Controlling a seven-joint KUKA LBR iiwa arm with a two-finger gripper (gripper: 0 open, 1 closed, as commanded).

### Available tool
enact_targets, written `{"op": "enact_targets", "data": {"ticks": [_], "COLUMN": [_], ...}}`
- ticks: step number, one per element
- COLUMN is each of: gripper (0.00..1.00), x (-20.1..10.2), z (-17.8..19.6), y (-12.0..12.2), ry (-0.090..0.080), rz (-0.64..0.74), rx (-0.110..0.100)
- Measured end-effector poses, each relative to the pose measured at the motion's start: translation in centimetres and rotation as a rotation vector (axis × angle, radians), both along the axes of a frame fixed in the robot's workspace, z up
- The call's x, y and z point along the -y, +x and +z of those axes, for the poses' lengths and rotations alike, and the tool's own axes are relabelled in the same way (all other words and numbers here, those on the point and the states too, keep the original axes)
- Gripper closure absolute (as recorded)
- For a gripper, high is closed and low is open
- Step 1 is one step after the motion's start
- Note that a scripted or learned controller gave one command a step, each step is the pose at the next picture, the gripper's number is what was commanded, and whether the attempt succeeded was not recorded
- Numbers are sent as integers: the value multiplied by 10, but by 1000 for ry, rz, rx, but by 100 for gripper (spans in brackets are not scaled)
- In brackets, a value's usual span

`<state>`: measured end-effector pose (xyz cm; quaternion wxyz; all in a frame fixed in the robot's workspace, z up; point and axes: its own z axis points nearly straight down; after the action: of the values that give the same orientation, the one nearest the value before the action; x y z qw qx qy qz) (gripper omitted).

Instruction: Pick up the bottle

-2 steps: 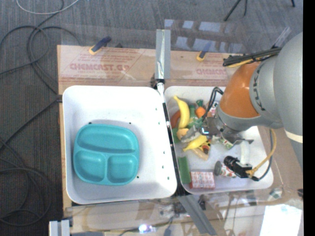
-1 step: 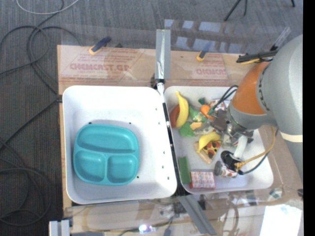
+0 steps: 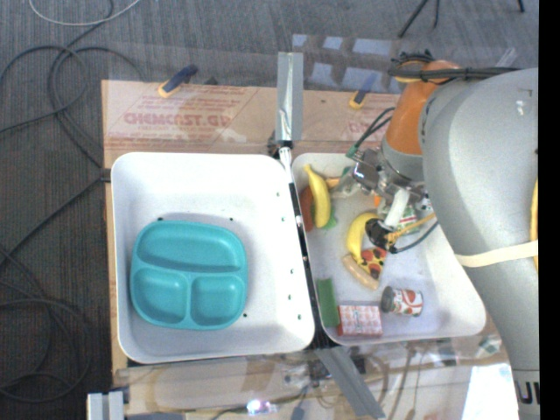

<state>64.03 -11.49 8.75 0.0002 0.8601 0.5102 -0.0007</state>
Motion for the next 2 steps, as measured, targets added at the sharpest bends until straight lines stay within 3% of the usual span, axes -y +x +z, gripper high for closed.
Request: {"op": "enact_targets", "data": {"ticks": [1,2], "gripper": [0,0], "x": [39,24], "z": [37,4], "y": [-40,0], "ry": [-1,1], "rz": [-278,-402], "rx": [-2,-32]}}
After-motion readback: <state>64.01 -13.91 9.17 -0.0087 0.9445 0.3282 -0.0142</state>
